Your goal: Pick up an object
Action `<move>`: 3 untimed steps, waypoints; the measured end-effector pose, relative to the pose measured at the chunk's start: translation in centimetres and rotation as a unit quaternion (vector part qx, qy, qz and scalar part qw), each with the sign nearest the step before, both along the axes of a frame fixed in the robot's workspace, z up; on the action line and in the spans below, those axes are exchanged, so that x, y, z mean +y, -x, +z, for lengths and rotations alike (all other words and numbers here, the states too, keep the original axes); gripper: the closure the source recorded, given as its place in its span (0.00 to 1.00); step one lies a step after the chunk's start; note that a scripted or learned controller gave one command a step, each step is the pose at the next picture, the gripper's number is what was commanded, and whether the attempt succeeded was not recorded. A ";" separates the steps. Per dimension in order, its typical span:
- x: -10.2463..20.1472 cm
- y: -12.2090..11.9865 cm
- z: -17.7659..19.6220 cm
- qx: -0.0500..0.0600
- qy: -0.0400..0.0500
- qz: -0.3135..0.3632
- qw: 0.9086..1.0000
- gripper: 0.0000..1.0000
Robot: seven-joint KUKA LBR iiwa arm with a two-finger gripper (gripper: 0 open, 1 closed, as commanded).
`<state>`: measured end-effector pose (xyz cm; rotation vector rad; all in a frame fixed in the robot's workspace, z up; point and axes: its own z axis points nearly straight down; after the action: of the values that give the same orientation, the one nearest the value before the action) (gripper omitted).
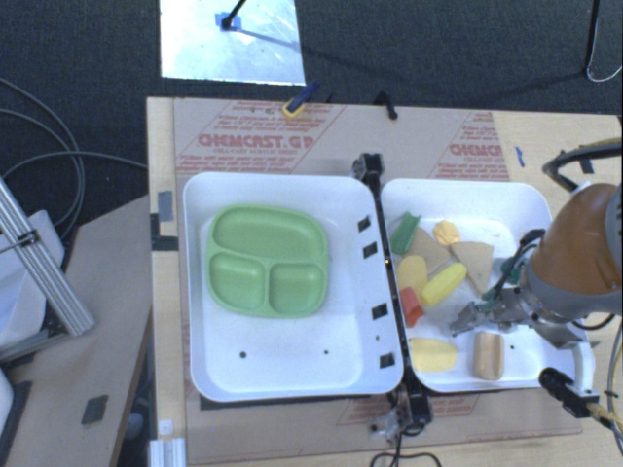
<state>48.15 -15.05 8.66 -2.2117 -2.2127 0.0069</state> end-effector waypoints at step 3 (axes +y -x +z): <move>5.0 -1.6 -0.5 -0.005 0.003 -0.001 1.000 0.00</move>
<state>49.72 -10.06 8.15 -2.2225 -2.2174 0.0015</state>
